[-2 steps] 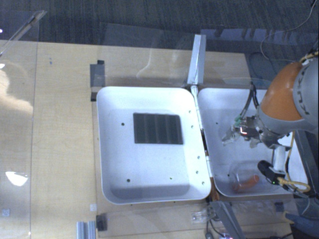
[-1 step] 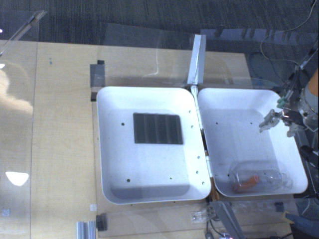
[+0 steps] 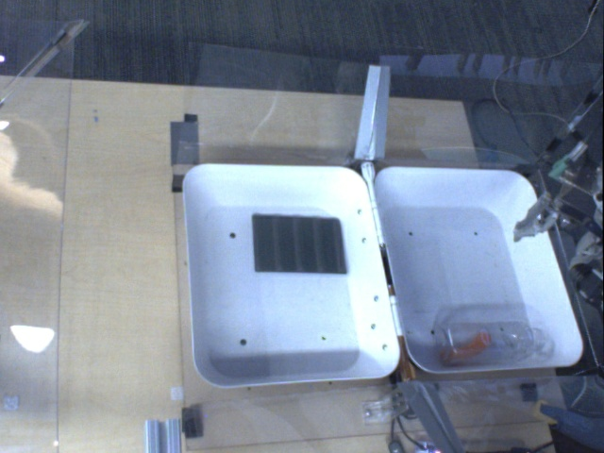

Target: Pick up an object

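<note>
Robotics lab/test cell. Evidence: light wood bench (image 3: pixel 104 253) w/ two shallow white bins (image 3: pixel 283 371) (image 3: pixel 453 182) fixed side by side, metal divider bar (image 3: pixel 373 111) betw. them, loose cables (image 3: pixel 528 92) at right, dark carpet floor (image 3: pixel 236 17) behind. No household stuff.

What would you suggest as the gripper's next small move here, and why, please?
Probably swing the gripper toward the near corner of the right bin. It sits at that bin's right rim, apart from the clear bottle with something orange inside, which lies on its side along the bin's front wall. That bottle looks like the nearest thing to pick.
</note>
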`<control>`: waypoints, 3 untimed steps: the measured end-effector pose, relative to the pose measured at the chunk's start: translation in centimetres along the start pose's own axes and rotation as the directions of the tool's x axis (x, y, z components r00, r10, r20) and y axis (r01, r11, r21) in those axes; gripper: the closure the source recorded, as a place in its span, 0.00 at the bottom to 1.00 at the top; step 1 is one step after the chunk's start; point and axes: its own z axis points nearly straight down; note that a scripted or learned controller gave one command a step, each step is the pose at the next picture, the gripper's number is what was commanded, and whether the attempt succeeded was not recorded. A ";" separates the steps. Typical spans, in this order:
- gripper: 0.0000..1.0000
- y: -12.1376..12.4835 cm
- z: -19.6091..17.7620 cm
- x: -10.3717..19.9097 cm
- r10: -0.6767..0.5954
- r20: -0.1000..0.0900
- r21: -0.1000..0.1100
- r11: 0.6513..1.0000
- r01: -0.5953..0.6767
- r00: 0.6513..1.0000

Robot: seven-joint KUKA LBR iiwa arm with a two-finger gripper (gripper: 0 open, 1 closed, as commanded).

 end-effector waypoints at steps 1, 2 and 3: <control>0.00 -3.7 20.2 4.3 0.042 -0.004 -0.001 0.999 -0.042 0.999; 0.00 1.8 7.6 1.5 0.055 0.000 0.001 0.998 -0.055 0.998; 0.00 -0.8 9.1 0.1 -0.216 0.000 0.004 0.976 0.216 0.976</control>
